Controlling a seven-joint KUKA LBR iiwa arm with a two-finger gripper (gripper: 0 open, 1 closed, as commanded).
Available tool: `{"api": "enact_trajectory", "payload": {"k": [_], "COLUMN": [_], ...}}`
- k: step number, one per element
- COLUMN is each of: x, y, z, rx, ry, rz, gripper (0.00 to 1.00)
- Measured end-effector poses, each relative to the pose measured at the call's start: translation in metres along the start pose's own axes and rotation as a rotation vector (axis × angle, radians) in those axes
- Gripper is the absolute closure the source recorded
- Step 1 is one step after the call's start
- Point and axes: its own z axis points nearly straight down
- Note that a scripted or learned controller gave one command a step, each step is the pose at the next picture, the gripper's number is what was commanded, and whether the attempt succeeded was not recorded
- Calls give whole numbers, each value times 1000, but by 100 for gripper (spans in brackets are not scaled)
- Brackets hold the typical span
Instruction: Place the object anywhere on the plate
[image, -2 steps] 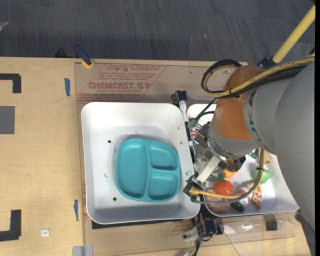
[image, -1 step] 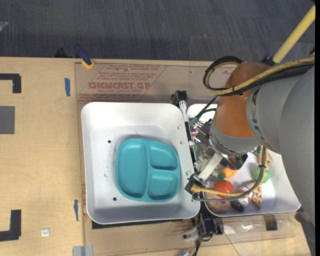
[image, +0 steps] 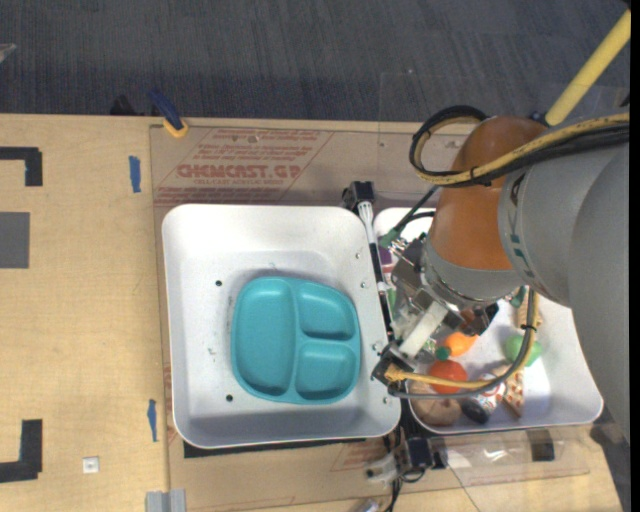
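Note:
A teal plate (image: 295, 338) with three compartments lies in the left white bin (image: 200, 250), with nothing on it. My gripper (image: 443, 322) is down in the left half of the right bin (image: 575, 395), mostly hidden under the grey and orange wrist. Small objects lie close around it: an orange ball (image: 461, 343), a red piece (image: 448, 372) and a brown piece (image: 438, 408). I see nothing held between its fingers.
A green object (image: 522, 348) and a small dark and red item (image: 500, 400) lie further right in the right bin. The raised rim between the two bins runs just left of the gripper. The arm covers most of the right bin.

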Motion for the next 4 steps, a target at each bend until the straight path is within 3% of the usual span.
{"api": "enact_trajectory", "payload": {"k": [1,4], "x": [18,20], "y": [-19,-18], "z": [28,1], "rx": [1,1], "ry": [2,0], "rz": [-267,-268], "gripper": [100,100]}}
